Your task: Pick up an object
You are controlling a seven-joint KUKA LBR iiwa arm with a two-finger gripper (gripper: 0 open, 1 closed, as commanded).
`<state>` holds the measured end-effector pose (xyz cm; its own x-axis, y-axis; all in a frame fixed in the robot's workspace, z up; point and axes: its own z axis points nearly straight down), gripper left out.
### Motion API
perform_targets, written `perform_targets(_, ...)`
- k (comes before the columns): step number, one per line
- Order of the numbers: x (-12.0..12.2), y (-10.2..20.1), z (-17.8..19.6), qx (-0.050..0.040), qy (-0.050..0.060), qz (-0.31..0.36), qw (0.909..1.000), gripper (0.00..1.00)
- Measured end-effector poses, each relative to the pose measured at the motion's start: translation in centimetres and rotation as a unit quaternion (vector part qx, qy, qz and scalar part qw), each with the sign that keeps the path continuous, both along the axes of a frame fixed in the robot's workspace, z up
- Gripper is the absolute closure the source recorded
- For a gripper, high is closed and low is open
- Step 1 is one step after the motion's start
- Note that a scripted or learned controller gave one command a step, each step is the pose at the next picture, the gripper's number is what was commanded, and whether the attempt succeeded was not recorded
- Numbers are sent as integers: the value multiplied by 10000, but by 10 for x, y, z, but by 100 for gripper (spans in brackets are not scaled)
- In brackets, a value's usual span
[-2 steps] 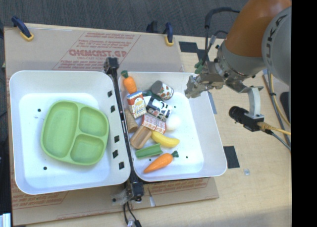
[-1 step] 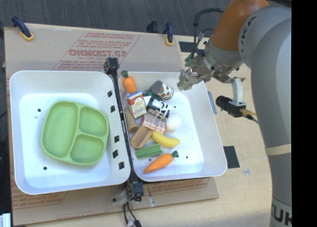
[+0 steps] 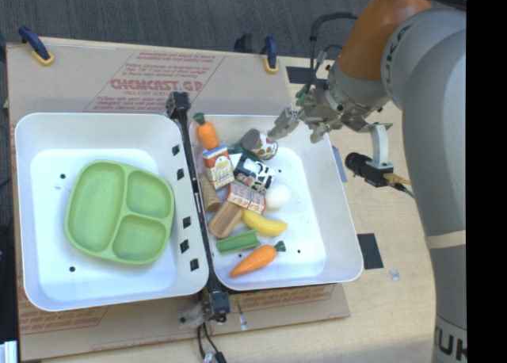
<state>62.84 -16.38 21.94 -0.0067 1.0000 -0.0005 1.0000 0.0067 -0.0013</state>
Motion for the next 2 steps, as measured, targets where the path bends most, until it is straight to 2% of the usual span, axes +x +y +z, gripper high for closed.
perform_targets(1, -119, -1, -128, 11, 15, -5, 10000, 0)
perform_targets(2, -118, -1, -118, 2, 13, 31, 10000, 100)
